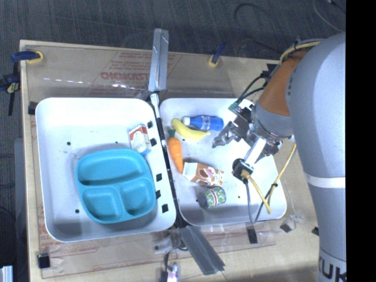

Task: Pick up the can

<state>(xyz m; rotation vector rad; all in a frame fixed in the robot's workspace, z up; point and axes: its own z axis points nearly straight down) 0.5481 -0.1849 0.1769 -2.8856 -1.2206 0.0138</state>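
The can (212, 197), green and red, lies on its side near the front of the right bin (276, 200). My gripper (225, 137) hangs over the middle right of that bin, well behind the can and to its right. It is open, with nothing between its fingers. The gripper points left toward the banana (189, 131) and the blue bottle (205, 123).
A carrot (175, 154) lies by the right bin's left wall, and a snack packet (204, 173) sits just behind the can. The left bin (59, 122) holds a blue divided plate (115, 184) and a small red-and-white carton (138, 138). A yellow cable (265, 200) hangs by the arm.
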